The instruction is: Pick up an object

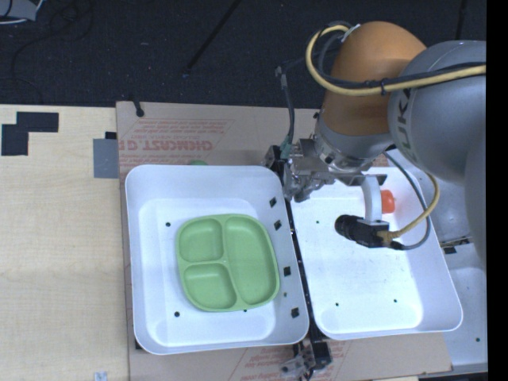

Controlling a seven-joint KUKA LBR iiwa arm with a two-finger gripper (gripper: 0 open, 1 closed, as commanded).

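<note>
A green three-compartment plate [228,262] lies flat in the middle of the left bin [151,213]. A small orange object [387,202] rests near the back of the right bin [381,308], partly behind the arm's cabling. My gripper [296,179] hangs below the orange-banded wrist, over the back left corner of the right bin, close to the divider between the bins. It is apart from both the plate and the orange object, and nothing is visibly held.
A black connector on a yellow hose [361,231] hangs from the arm over the right bin's middle. The big grey arm body [444,109] covers the bench's back right. Cardboard [198,137] lies under the bins.
</note>
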